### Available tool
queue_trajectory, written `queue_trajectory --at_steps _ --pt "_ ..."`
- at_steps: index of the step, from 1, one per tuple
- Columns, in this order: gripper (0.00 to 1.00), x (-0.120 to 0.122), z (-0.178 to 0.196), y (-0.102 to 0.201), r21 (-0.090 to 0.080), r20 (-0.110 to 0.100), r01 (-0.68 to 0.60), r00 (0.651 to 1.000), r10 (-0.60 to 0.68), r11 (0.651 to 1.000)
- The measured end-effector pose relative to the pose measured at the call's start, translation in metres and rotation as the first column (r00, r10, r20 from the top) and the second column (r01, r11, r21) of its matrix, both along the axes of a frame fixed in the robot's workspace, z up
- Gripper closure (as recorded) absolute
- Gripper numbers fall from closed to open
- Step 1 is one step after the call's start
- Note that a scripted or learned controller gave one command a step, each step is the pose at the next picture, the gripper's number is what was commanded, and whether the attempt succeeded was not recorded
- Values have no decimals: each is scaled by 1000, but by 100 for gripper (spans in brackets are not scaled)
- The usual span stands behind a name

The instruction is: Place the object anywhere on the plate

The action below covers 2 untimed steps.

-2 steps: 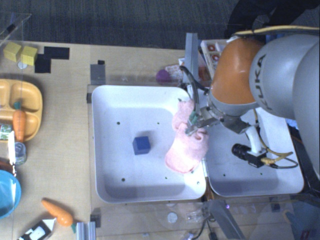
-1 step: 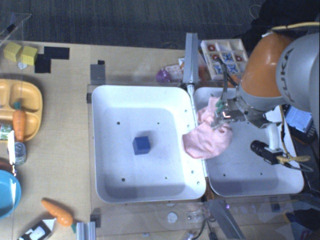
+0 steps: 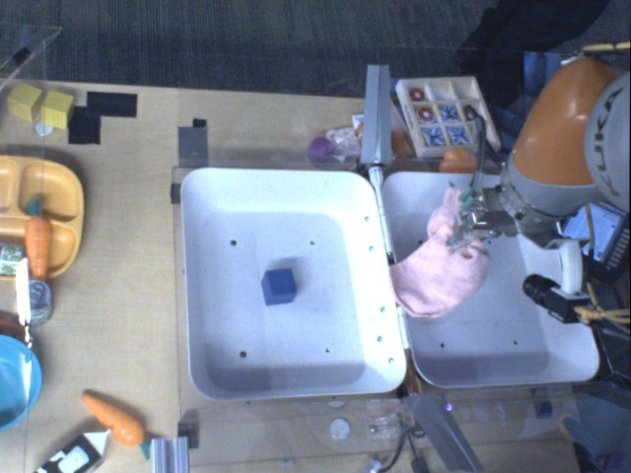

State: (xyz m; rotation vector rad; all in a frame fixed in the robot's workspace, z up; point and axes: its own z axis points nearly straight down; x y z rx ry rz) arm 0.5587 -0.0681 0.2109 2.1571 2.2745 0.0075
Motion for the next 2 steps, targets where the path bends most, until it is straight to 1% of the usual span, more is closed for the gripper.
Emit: queue_trajectory --at_steps 1,2 --pt "100 0 88 75 4 3 356 935 -356 935" --pt "100 37 73 124 2 -4 292 956 -292 956"
